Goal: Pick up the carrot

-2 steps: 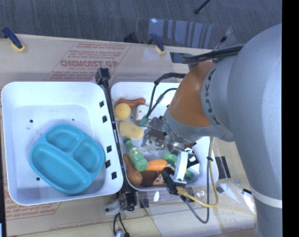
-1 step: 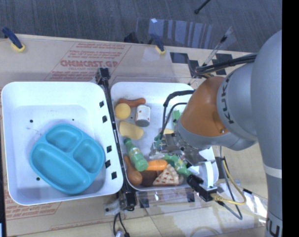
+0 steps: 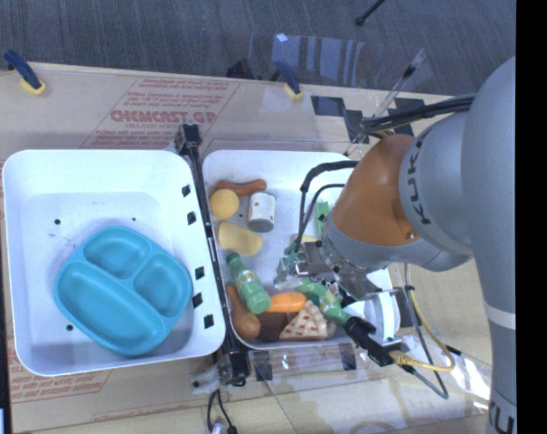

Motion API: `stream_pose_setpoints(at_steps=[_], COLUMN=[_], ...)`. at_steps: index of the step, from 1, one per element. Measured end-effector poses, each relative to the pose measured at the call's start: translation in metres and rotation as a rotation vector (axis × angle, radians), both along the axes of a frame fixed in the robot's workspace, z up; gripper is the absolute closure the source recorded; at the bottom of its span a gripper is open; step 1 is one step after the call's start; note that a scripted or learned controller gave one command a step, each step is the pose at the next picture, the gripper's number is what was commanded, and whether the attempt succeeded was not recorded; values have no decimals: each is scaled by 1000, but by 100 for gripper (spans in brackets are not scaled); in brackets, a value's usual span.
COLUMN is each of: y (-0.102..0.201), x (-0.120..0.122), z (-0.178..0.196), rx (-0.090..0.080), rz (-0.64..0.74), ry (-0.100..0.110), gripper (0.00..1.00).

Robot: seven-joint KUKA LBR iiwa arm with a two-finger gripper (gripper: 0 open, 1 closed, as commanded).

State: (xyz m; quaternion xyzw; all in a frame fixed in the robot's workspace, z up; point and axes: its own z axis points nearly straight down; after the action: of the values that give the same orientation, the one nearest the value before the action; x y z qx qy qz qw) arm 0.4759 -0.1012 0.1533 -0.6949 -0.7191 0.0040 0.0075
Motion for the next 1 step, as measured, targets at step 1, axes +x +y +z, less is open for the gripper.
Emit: stream_pose_setpoints(at_steps=[1], y=[0], x=[0], z=[0], rx=[0], rz=[1], ry=[0], gripper=[0])
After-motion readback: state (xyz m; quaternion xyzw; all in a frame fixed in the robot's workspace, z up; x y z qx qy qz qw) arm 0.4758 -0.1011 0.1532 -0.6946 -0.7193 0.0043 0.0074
